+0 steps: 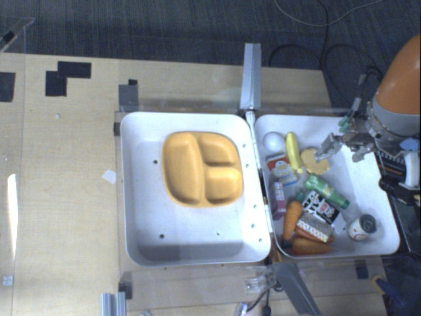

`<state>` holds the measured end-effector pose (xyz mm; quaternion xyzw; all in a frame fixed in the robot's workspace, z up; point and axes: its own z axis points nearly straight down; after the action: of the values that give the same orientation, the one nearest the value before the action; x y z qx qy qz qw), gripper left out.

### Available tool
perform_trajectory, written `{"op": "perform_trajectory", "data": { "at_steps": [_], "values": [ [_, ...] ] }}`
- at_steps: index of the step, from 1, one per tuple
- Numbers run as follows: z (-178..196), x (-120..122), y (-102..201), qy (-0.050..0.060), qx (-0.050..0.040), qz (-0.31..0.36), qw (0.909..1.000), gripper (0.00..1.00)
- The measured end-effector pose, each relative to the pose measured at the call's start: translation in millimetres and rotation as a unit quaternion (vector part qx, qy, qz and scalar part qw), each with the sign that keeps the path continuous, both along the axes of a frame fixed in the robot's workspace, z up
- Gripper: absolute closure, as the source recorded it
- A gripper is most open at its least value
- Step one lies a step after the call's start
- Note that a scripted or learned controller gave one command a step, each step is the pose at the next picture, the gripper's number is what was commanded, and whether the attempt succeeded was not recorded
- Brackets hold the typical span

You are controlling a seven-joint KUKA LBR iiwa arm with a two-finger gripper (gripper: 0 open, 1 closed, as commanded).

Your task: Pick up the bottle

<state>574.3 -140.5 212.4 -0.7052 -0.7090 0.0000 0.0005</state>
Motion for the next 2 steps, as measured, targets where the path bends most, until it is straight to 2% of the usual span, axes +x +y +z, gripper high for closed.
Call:
{"op": "perform_trajectory", "data": {
  "at_steps": [1,2],
  "values": [
    [-105.6,-40.2,-21.0,0.000,0.0001,-0.023,0.9997,0.00],
    [-97.2,-38.4,-20.7,-0.001,0.0005,-0.022,0.9997,1.00]
  ]
}}
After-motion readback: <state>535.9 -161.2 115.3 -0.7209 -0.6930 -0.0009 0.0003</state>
